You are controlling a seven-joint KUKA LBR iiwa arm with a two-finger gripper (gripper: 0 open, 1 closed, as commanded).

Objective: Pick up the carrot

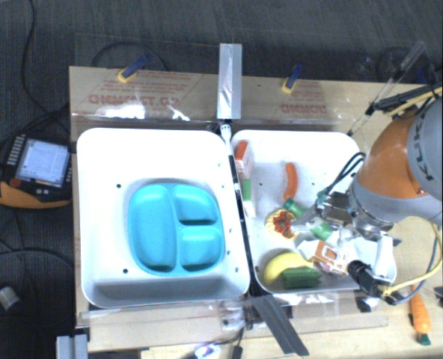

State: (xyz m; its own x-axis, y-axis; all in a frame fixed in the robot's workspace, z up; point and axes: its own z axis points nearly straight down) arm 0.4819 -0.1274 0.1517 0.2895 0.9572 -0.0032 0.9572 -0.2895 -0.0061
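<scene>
Right white plastic bin (266, 142): slim orange carrot (290, 179) lies unpicked; two-finger gripper (328, 239) hovers nearby, grip state unclear. Pick remains.

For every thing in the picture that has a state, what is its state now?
carrot: lying in the right bin, apart from the gripper.
gripper: low over the right bin, near the toys.
blue tray: flat in the left bin, compartments bare.
banana: lying at the right bin's near edge.

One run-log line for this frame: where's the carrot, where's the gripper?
carrot: lying in right bin, upper middle, untouched | gripper: over the toys below the carrot, not on it | blue tray: left bin | pick: not done
</scene>
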